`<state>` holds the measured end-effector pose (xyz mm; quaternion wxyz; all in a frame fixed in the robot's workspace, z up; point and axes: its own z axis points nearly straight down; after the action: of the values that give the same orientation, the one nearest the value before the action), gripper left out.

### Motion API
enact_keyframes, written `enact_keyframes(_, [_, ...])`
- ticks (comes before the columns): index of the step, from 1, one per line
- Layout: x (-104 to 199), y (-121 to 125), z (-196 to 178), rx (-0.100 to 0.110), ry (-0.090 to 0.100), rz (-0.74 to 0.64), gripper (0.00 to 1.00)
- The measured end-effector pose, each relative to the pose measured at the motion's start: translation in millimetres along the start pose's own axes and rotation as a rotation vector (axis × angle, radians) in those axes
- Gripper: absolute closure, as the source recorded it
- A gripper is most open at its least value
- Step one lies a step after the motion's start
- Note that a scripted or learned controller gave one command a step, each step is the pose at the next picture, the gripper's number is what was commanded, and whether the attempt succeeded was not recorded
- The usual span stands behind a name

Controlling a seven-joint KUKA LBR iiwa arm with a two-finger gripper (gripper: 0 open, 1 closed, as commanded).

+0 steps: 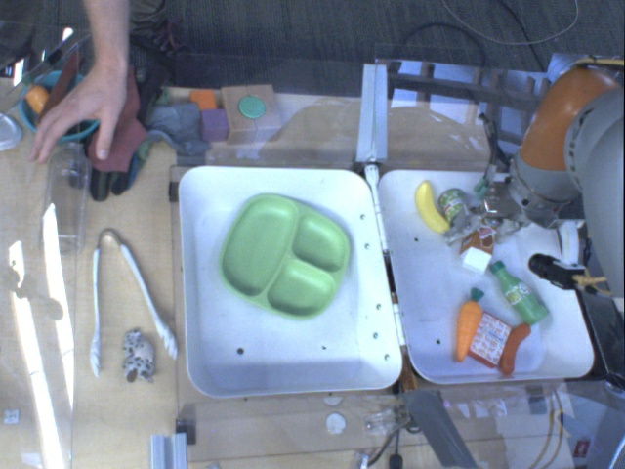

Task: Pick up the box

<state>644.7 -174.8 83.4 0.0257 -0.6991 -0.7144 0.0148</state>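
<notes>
The box [489, 341] is a flat red and orange carton lying near the front of the right bin [430, 355], between a carrot [468, 328] and a brown sausage [515, 349]. My gripper [485, 219] is low over the back half of that bin, well behind the box and apart from it. It hangs just over a small brown item [478, 239] and a white cube [477, 259], next to a green can [452, 203]. The arm with its orange band [571, 101] comes in from the right.
A banana [430, 206] lies at the right bin's back left and a green bottle [518, 294] right of centre. The left bin [210, 355] holds a green divided plate [285, 254]. A person's hand [73, 115] rests on the bench at upper left, above tongs [127, 281].
</notes>
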Motion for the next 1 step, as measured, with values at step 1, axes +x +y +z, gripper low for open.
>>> enact_keyframes(1, [0.6, -46.7, -1.6, -0.064, -0.02, -0.073, 0.0])
